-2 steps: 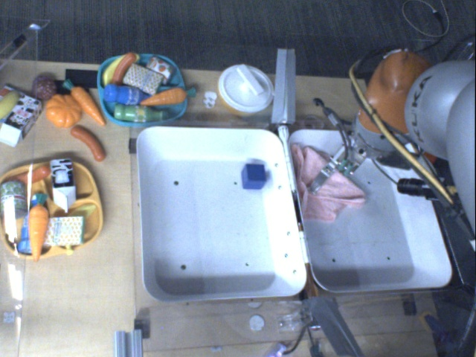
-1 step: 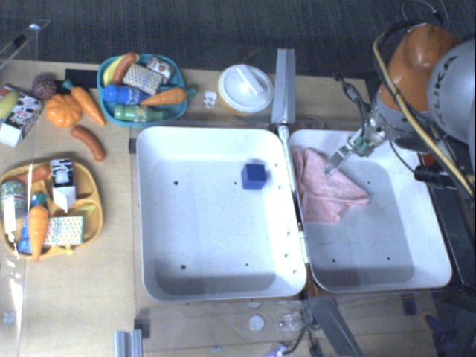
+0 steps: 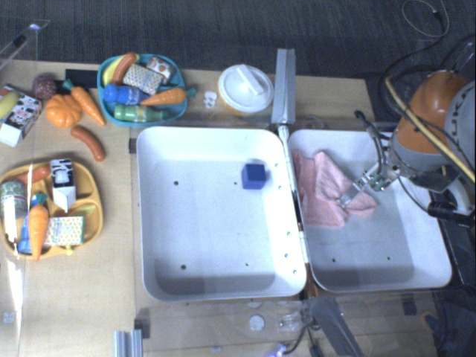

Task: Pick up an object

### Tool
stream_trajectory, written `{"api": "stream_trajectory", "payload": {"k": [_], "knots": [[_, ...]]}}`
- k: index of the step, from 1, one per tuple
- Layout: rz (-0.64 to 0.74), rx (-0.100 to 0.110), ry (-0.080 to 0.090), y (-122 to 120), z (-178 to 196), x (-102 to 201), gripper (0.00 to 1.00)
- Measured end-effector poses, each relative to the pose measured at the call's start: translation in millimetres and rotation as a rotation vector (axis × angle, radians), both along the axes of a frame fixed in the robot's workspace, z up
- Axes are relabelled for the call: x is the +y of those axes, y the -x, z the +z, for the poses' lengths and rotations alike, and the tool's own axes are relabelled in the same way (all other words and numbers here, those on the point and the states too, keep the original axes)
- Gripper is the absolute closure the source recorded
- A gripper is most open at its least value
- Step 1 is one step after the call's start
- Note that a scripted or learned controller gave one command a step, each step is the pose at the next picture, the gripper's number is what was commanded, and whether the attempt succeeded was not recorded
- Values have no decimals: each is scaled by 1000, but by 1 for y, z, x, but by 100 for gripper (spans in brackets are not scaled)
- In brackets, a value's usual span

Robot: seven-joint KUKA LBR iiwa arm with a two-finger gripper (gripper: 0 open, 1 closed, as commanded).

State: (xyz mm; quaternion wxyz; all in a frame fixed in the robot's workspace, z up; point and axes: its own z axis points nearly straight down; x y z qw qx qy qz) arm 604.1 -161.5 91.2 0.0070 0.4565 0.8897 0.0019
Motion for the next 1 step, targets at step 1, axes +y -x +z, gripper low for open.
{"api": "stream_trajectory", "payload": {"k": [1], "knots": [[3, -4, -2, -2, 11, 3, 100]]}}
